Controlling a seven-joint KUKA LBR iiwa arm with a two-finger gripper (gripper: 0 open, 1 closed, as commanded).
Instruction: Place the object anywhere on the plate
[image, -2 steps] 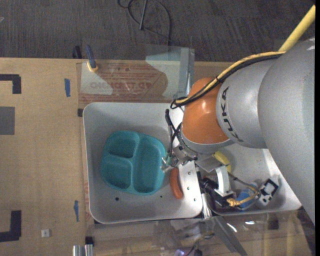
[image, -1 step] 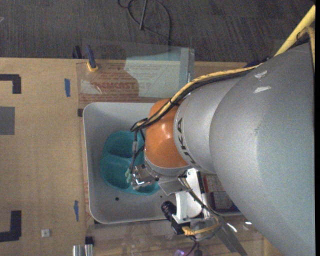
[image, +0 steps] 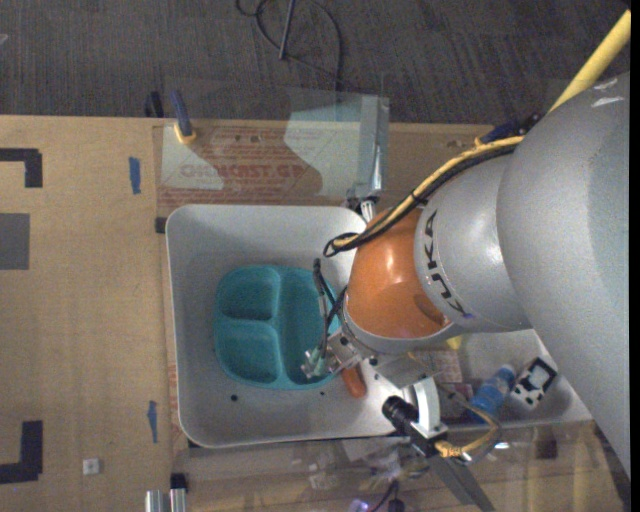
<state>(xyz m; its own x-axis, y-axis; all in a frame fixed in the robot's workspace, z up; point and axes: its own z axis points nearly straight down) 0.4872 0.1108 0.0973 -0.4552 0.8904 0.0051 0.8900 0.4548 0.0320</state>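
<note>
A teal divided plate (image: 255, 322) lies in the left white bin (image: 192, 260). My gripper (image: 318, 362) hangs low over the plate's right rim, near its front right corner, under the arm's orange band (image: 385, 290). A small orange object (image: 353, 383) pokes out just right of the gripper, off the plate, partly hidden by the wrist. Whether the object is held or lying on the bin floor is unclear.
The arm covers most of the right bin (image: 560, 405), where a blue item (image: 492, 390) and a white-and-black item (image: 535, 380) lie. A clear sheet and a cardboard panel (image: 250, 165) stand behind the left bin. Cables hang at the front.
</note>
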